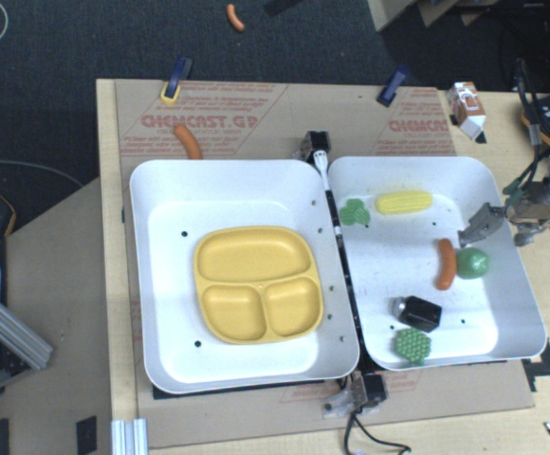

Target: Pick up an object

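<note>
Look at the worktop [256,112]: red letters read "CHEMCAST". Your jaws [488,221] hang over the right bin [517,320], but you cannot tell if they are wide or narrow. Just below them lies a green ball [473,263], touching an orange sausage [446,263].

Bright centre, dim surround, soft focus throughout.

You get strong, even light from overhead on the two white bins [152,207], which sit near overexposure so that their rims and inner walls lose contrast. The yellow tray [256,282] at centre left shows a mild sheen along its dividers. Shadows are short and faint; you see a thin dark one under the black block [417,312] at lower right. The floor across the top of the frame and down the left falls off to dark, grainy blue-grey. Nothing is crisp: the red print on the cardboard [199,121] is fuzzy, and the gripper [488,218] at the right edge looks smeared.
</note>
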Motion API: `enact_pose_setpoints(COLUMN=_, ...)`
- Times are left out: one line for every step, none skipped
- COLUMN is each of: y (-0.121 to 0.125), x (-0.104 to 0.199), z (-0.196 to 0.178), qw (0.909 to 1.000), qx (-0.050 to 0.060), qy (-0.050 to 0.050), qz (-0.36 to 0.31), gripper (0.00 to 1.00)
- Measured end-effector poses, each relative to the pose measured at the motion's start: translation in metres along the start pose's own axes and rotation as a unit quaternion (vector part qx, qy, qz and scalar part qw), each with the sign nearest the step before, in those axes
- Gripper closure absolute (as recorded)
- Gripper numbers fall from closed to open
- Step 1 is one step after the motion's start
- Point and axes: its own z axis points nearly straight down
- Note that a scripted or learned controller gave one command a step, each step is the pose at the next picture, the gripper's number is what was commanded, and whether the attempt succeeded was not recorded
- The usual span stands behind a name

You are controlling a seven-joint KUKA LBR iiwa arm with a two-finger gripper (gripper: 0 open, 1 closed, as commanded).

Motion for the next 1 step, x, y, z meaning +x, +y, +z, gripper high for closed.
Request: enact_pose_setpoints(y=0.0025, x=0.0004, z=-0.0066, qw=1.0, qx=-0.006, qy=-0.002, qz=-0.002, gripper=0.0)
